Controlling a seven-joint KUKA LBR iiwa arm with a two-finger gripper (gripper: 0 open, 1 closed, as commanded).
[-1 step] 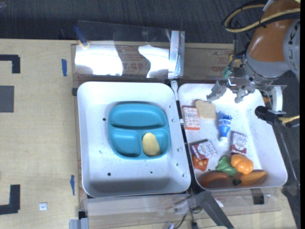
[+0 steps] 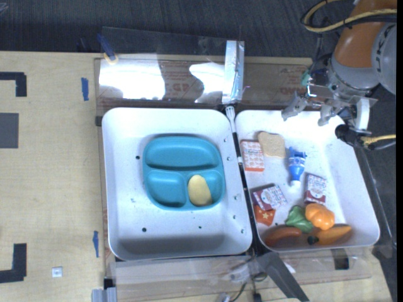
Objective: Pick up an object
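Observation:
My gripper (image 2: 308, 112) hangs over the far edge of the right bin (image 2: 364, 187), with its two grey fingers spread apart and nothing between them. Below it in that bin lie a slice of bread (image 2: 272, 143), a red and white packet (image 2: 252, 155) and a blue tube (image 2: 296, 165). Nearer the front are two more packets (image 2: 271, 199) (image 2: 315, 187), an orange pepper (image 2: 322, 217), a green vegetable (image 2: 295, 217), a brown sausage (image 2: 283, 234) and a carrot (image 2: 338, 233).
The left bin (image 2: 119, 187) holds a blue divided tray (image 2: 176, 156) with a yellow lemon (image 2: 199, 189) in its right front compartment. A clear plastic panel (image 2: 170, 74) stands behind the bins. The arm's orange band (image 2: 371, 2) and cables sit at the top right.

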